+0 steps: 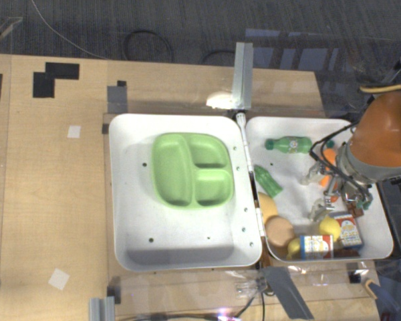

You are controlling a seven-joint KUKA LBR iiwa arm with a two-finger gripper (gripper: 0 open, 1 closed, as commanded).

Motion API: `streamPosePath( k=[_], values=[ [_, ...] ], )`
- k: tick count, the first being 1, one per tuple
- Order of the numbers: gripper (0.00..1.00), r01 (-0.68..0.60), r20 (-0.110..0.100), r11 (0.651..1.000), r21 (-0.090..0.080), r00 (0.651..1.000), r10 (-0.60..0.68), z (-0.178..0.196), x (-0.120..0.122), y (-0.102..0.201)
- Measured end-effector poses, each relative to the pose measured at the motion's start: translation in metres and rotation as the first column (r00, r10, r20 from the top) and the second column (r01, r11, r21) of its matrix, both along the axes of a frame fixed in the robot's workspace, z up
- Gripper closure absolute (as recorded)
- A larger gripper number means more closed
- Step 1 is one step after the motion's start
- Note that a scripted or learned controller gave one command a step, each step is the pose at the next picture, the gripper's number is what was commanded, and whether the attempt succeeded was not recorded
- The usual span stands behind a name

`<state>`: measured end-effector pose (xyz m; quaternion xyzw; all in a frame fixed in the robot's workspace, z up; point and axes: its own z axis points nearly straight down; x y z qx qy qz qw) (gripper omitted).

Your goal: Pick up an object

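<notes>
Arm reaches in from right, orange band over right bin (381, 246), gripper (334, 202) low inside it, above the clutter at near edge. Prob. placed there because most things lie packed in that corner, so many targets close together. Fingers hard to read: metal parts and cables overlap, cannot tell if wide or narrow, and nothing seen clearly between them.

Right bin contents: green bottle (289, 144) lying on its side near far wall, well apart from gripper; green veg. piece (266, 181) by left wall; tan round thing (279, 231) and yellowish piece (268, 206) touching each other at left; can w/ blue label (315, 246) lying at near wall; lemon (329, 227) just beside gripper, below it; small red box (348, 232) next to lemon. Orange bit (329, 156) partly hidden behind wrist.

Left bin (130, 246): green tray (190, 169) w/ compartments, upside unclear, alone in middle.

Judgement: lemon or red box is the likely target, being nearest. Not lifted yet.
</notes>
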<state>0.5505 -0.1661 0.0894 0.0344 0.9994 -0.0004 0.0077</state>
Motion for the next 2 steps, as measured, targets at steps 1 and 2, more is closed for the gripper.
streamPosePath(
  k=[1, 2],
  values=[
    [0.0, -0.083, -0.002, 0.997, -0.001, 0.997, 0.083, -0.001, 0.052, -0.009],
    [1.0, -0.085, 0.007, 0.996, -0.003, 0.996, 0.085, 0.013, 0.055, -0.008]
  ],
)
